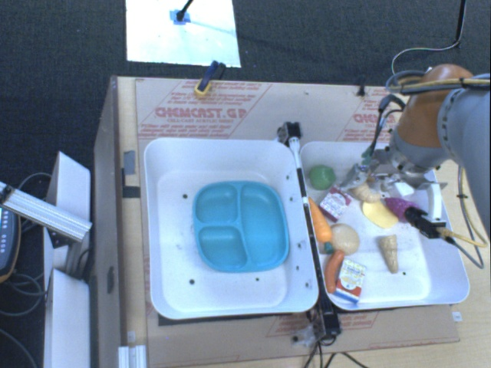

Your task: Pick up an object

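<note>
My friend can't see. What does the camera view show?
A grey robot arm reaches into the right white bin, full of toy food: a green ball, two carrots, a yellow piece. The left bin holds a blue divided plate.

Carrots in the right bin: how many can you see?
2. One carrot lies along the divider beside the small carton; another carrot lies lower, by the front carton. The arm may hide others.

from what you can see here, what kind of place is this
Most likely a robotics lab test bench, not a kitchen. A grey arm with an orange band reaches over two white bins; one holds a blue divided tray, the other toy food such as a carrot. Loose cables trail around the bench.
</note>
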Action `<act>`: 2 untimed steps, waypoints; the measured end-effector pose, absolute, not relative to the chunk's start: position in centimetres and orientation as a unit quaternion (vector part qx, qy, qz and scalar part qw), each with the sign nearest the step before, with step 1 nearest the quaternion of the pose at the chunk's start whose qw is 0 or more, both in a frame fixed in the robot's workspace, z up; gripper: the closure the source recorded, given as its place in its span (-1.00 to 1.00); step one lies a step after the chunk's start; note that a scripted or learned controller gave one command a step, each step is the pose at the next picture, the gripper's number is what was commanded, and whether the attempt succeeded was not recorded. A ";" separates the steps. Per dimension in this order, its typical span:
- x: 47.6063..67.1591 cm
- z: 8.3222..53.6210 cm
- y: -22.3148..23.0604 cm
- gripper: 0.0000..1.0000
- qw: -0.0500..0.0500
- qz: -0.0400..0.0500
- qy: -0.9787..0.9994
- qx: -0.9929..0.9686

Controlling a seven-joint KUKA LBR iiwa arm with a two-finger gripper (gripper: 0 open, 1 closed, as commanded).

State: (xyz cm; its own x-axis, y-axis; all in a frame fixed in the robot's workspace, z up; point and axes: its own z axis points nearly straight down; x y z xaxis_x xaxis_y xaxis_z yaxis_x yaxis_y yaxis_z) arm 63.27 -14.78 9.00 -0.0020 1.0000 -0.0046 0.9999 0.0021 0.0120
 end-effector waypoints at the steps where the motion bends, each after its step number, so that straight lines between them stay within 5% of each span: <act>1: 63.3 10.0 -14.7 1.00 0.006 0.004 0.709 0.706; 2: 64.5 18.6 -9.8 1.00 0.002 0.002 0.709 0.705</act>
